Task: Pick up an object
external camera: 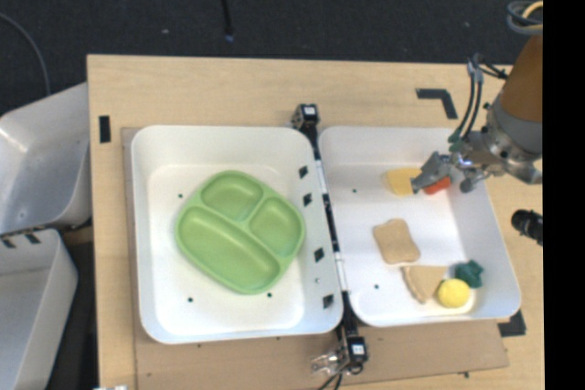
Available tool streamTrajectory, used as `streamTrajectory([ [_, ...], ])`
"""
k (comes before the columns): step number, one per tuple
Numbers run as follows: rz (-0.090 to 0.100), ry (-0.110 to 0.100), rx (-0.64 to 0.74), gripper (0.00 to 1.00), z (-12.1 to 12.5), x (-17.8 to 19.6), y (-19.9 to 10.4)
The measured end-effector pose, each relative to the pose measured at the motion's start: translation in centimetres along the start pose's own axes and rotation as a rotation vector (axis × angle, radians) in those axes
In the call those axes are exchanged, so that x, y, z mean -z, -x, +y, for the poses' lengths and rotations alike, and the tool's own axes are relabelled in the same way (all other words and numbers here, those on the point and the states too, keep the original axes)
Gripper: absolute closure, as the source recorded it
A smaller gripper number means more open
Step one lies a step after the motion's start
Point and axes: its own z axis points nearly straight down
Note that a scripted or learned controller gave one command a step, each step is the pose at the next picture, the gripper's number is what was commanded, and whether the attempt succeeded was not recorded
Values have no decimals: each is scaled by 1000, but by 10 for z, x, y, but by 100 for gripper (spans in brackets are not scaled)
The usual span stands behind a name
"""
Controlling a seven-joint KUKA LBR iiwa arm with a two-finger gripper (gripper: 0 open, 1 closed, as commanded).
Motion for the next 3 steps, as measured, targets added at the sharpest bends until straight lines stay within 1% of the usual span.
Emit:
streamTrajectory([
  [1, 0, -4, -1, 0, 10, -52, 0],
  [3, 0, -4, -5, 0, 4, -135, -3],
])
